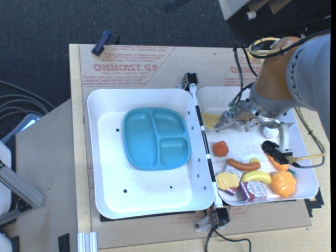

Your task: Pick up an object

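Over the right bin (310,185) I see my hand (229,119) beside the toy tomato (220,149); whether it grips, I cannot tell.

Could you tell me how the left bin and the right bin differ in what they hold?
The left bin holds one blue divided plate; the right bin holds many small toy foods, such as a tomato and a banana. The arm reaches over the right bin, not the left. Both are shallow and white.

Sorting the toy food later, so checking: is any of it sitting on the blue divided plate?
No. The blue plate lies bare in the left bin, and the toy food lies in the right bin.
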You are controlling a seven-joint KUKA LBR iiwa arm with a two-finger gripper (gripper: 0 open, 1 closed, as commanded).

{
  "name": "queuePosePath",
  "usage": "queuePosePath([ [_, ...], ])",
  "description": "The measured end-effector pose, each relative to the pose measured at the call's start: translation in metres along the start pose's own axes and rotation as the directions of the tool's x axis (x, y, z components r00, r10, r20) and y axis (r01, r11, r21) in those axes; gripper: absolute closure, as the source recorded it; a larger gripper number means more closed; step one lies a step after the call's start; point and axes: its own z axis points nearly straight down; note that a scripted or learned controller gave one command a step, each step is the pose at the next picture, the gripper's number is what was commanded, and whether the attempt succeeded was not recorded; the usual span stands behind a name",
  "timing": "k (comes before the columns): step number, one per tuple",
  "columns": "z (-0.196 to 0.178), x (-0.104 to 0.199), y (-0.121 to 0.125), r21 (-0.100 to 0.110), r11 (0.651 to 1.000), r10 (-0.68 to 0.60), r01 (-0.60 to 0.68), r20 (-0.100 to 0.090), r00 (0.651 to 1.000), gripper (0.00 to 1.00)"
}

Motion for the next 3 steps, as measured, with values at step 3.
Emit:
queuePosePath([
  [3,0.019,0.003,0.011,0.001,1.0,-0.001,0.001,0.002,1.0,0.0],
])
